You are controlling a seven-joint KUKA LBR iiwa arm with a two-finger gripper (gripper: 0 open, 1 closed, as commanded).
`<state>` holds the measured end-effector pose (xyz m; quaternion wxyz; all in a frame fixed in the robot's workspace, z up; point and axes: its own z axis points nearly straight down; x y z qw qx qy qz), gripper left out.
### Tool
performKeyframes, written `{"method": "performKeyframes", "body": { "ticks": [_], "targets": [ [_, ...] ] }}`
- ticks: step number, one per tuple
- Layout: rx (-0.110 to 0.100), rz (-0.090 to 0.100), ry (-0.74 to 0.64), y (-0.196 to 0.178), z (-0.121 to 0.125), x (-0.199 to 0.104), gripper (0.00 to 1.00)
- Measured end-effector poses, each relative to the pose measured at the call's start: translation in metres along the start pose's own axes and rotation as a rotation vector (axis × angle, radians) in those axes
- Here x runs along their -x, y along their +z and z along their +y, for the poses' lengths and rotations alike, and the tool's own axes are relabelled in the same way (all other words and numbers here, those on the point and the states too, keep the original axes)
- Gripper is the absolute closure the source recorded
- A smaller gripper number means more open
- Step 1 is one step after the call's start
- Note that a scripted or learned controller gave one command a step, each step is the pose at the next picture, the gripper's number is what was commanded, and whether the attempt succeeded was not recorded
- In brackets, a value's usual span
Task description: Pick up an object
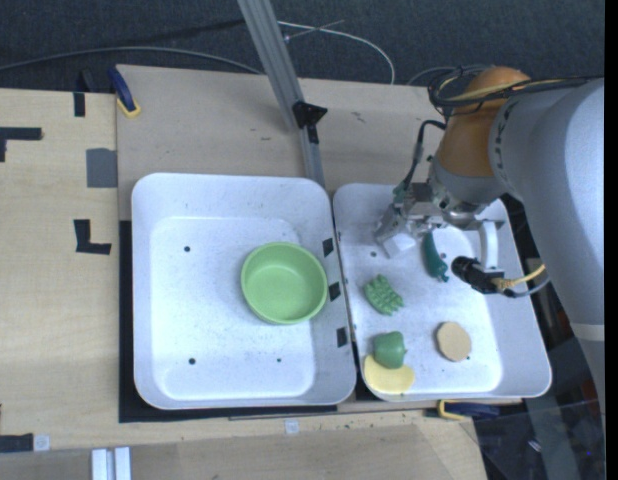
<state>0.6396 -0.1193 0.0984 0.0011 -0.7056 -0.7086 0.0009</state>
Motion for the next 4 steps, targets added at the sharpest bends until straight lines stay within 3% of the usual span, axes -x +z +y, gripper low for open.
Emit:
{"method": "performKeyframes", "body": {
  "ticks": [2,3,4],
  "targets": [
    [0.008,-0.001,0.002,-0.105,0.001,-0.003,1.00],
    [0.005,-0.001,0.002,-0.138,0.001,-0.004,1.00],
    [0.000,0.001,-0.002,-0.125,0.003,-0.059,1.00]
  ]
}}
